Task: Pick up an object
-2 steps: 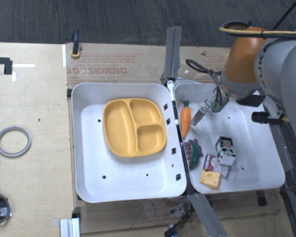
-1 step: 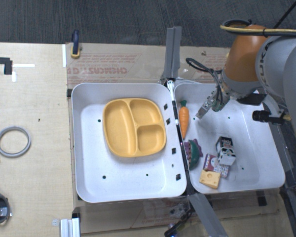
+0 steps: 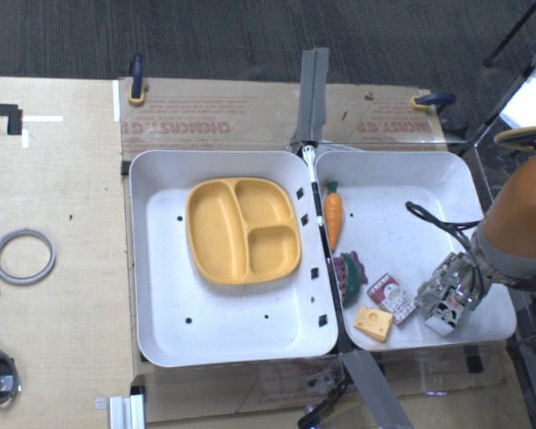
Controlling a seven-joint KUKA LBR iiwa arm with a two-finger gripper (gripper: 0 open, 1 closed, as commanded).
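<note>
We take the right bin (image 3: 402, 186) as our landmark. The gripper (image 3: 447, 295) sits low in its near right corner, the grey arm (image 3: 518, 226) with its orange band reaching in over the bin's right rim. The mechanism is a tangle of metal and cable at this angle, and we cannot tell if the jaws are released or clenched; we see no object between them.

Candidate objects inside the right bin, all along its left and near portions:
- A carrot (image 3: 333, 219) with a green top lies against the left wall, lengthwise along it, roughly at mid-depth.
- A dark green and pink toy (image 3: 347, 273) lies just nearer than the carrot, also by the left wall.
- A small red and white packet (image 3: 392, 297) lies toward the bin's near middle, just beside the gripper's left side; contact cannot be judged.
- A yellow cheese wedge (image 3: 373, 323) lies near the front edge, touching or almost touching the packet.

A black cable (image 3: 433, 217) loops over the bin floor from its centre toward the arm.

Left of the right bin, the left bin (image 3: 161, 329) holds a yellow divided plate (image 3: 244, 231) with three compartments, lying flat. Farther left, on the bench (image 3: 54, 168), lies a grey tape ring (image 3: 22, 256).
</note>
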